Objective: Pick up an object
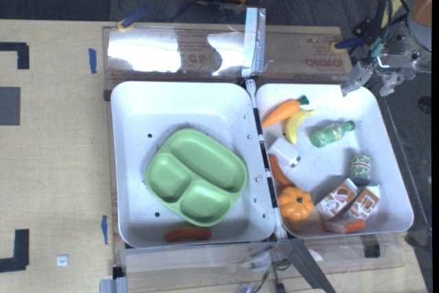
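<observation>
The objects to pick lay in the right bin [391, 147]. An orange carrot [281, 112] and a yellow banana [296, 125] sat touching near its far left corner, with a green bottle [330, 134] on its side just beside them. A small green can [361, 167] stood toward the right wall. Two juice cartons [350, 200] lay together near the front right corner, an orange pumpkin [295, 204] to their left by the front edge.

The gripper [374, 77] hung over the bin's far right corner, above the rim, holding nothing; whether it was wide or narrow could not be told.

The left bin [130, 120] held a green divided tray [197, 176] and a red sausage [188, 235] along its front wall.
</observation>
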Controlling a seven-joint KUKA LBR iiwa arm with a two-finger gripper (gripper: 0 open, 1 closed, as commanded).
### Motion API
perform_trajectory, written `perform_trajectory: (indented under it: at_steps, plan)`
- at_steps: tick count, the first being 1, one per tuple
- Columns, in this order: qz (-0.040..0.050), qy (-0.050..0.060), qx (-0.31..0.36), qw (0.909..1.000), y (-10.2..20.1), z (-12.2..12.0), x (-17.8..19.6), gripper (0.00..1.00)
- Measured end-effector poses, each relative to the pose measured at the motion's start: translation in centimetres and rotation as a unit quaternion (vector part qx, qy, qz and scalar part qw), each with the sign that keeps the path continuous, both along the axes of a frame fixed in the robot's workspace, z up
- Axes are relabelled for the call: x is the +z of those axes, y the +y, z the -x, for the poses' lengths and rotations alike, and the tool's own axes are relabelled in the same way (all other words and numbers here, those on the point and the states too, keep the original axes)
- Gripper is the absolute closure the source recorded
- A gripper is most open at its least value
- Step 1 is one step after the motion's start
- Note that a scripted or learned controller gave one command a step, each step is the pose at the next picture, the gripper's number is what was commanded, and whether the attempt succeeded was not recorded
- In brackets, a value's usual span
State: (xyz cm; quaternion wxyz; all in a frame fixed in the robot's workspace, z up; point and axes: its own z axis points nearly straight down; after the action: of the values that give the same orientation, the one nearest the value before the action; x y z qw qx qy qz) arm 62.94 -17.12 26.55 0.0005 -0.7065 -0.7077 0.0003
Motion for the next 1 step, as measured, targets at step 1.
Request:
perform_trajectory:
  at_steps: [1]
  plan:
    - [0.0004,-0.001,-0.035,0.9994,-2.24,5.57,-7.61,0.00]
